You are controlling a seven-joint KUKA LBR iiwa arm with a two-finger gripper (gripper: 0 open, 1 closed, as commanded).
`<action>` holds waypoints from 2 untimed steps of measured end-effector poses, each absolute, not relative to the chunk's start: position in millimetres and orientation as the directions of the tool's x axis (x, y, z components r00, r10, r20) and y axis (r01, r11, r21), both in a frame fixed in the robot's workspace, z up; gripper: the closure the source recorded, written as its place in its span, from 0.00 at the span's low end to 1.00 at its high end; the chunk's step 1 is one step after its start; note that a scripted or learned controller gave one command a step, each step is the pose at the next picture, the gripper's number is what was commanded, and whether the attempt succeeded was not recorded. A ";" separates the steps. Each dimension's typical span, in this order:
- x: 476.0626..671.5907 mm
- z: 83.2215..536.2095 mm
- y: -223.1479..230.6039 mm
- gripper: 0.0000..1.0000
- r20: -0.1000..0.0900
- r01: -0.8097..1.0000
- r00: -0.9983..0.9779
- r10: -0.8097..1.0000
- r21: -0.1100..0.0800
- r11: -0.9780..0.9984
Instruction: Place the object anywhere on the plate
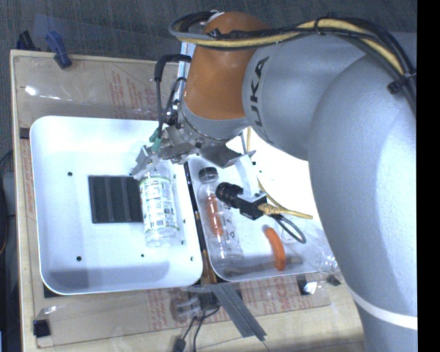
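Two bins side by side on bench (95, 320). Left bin (55, 149): plate (114, 199) near middle, bottle (159, 210) lying just right of it, at its right edge. Gripper (154, 155) at bottle's far end. Right bin (282, 171): second bottle (221, 222) along left wall, small piece (276, 248) right of it.

Pale bench (95, 310) with two shallow white bins side by side: left bin (38, 196), right bin (279, 174).

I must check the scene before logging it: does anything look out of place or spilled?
Nothing looks spilled or broken. The clear bottle lies on its side in the left bin, beside the black plate, not on it.
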State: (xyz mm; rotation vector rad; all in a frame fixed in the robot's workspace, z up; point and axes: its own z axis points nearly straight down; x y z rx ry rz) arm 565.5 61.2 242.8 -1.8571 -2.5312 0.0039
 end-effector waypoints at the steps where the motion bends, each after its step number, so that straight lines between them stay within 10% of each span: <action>1: 565.5 242.9 61.1 0.00 0.000 0.954 -0.300 0.954 -0.003 0.300; 2: 547.9 190.7 91.7 0.00 0.001 0.879 -0.476 0.879 -0.005 0.476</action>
